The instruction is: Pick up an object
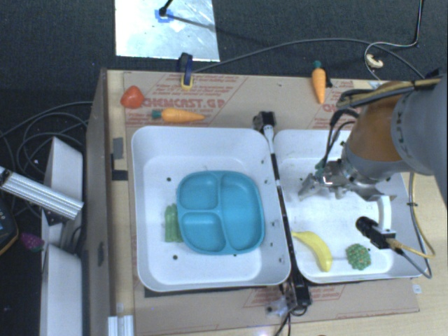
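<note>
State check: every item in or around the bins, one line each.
blue plate: flat in left bin, nothing on it
green item: in left bin, at plate's left edge
banana: lying in right bin
broccoli: in right bin, right of banana
tool: over right bin, holding nothing
two carrots, tomato: on cardboard outside bins

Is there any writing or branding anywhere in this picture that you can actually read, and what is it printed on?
"DURACAST" or similar, in red capitals, on the cardboard sheet behind the left bin; the letters are blurred, so the reading is unsure.
Smaller red lines above and below that word: too small to read.
More red print on the cardboard along the front edge: too blurred to read.
No readable text on the blue plate, the banana or the arm.
</note>
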`<state>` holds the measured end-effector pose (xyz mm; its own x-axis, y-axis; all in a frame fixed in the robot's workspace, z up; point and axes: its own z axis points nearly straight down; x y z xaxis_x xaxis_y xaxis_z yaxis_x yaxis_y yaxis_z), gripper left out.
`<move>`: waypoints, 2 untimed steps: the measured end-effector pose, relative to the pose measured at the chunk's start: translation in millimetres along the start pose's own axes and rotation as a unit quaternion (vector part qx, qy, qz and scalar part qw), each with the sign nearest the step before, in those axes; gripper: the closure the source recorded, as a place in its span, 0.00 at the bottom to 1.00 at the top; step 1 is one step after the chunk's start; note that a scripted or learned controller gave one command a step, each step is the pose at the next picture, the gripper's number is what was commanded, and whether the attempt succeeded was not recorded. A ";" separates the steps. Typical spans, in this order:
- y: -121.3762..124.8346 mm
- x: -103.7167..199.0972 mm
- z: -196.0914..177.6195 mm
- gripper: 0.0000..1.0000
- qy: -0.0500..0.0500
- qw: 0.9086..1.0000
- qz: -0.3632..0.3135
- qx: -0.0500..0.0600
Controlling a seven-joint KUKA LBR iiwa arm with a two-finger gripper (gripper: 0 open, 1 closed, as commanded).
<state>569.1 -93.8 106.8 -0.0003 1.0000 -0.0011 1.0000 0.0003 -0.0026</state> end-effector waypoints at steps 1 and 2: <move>80.9 -49.7 -42.4 0.00 -0.001 1.000 -0.001 -0.004; 30.3 -7.1 22.7 0.00 0.001 1.000 -0.001 -0.001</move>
<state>599.4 -100.9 84.1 -0.0025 1.0000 0.0006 1.0000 0.0025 0.0003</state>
